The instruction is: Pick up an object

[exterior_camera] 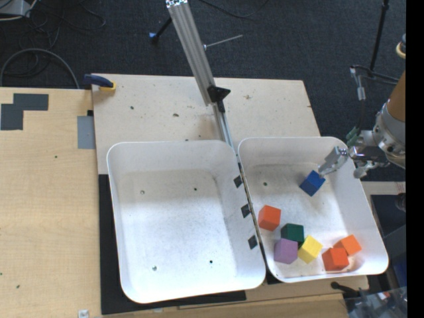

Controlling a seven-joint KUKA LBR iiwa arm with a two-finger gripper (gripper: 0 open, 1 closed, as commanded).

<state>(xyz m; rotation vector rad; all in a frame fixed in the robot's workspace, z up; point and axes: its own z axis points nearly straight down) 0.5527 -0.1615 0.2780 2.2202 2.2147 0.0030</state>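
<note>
My gripper point(329, 165) reaches in from the right over the back of the right bin point(371, 217). A blue cube point(311, 183) sits tilted right at the gripper's tip, touching it or just under it; the view does not settle whether the cube is gripped or resting on the bin floor. Further forward in the same bin lie an orange cube point(269, 217), a dark green cube point(292, 232), a purple cube point(285, 250), a yellow cube point(309, 248) and two more orange cubes point(341, 253) near the front right corner.
The left bin point(132, 177) stands beside the right one, their walls meeting in a ridge with black clips point(245, 209). A slanted metal rail point(199, 58) rises behind the bins. A cable stand point(359, 85) is at the back right.
</note>
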